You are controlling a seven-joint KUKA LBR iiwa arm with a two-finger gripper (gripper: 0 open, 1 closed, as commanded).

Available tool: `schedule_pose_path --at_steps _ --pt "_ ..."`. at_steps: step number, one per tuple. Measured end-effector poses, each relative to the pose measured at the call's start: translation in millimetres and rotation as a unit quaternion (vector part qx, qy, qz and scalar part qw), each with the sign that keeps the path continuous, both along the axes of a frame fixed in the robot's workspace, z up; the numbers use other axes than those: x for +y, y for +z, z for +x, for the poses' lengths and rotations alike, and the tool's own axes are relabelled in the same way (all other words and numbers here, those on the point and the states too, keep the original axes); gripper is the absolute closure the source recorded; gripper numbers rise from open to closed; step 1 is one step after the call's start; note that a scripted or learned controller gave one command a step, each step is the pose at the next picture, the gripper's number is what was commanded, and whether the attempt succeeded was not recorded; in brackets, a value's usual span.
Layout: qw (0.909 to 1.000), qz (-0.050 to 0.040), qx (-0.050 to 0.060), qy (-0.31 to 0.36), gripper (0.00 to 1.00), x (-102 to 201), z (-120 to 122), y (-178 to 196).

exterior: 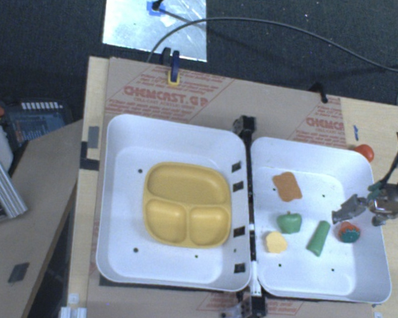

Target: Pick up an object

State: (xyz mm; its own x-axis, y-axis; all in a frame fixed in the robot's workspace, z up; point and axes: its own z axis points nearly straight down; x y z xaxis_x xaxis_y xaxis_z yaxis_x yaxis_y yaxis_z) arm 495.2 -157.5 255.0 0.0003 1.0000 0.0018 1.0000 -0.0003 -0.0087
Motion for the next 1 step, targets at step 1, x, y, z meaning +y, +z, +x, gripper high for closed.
schedule_pose_path --at_steps 1 --pt "1.0000 -0.0012 -0.005 0.002 0.00 0.3 2.2 5.2"
